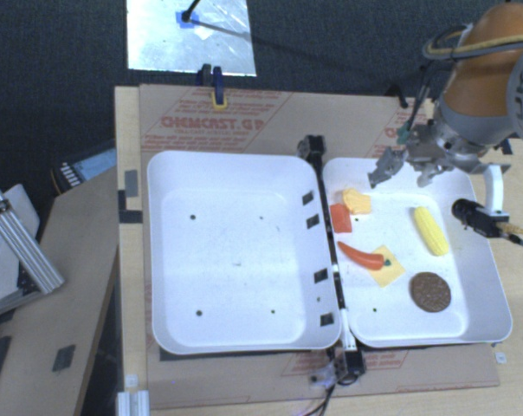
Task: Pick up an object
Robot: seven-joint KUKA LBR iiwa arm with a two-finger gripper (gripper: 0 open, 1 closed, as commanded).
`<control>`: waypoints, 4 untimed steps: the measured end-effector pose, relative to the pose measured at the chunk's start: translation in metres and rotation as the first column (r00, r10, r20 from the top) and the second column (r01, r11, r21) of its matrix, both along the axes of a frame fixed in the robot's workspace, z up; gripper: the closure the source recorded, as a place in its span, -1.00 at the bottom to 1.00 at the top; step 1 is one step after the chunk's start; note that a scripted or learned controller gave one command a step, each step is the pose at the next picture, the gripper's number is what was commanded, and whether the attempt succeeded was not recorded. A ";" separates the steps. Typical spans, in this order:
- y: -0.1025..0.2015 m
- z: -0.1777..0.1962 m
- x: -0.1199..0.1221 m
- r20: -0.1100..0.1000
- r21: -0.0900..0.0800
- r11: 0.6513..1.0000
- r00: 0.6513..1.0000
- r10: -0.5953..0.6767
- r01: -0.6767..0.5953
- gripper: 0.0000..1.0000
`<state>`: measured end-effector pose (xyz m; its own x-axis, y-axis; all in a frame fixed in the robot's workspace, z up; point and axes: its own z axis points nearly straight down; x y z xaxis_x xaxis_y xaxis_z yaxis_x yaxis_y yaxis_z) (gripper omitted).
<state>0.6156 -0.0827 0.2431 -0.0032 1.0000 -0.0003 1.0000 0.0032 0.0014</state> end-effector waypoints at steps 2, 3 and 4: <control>-0.125 -0.115 -0.077 -0.004 -0.002 1.000 1.000 -0.007 0.007 -1.00; -0.125 -0.036 -0.130 0.003 -0.002 1.000 1.000 -0.005 0.005 -1.00; -0.124 0.052 -0.128 0.009 -0.004 1.000 1.000 0.002 -0.002 -1.00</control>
<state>0.4880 -0.2070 0.2954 -0.0048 1.0000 -0.0043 0.9999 0.0049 0.0100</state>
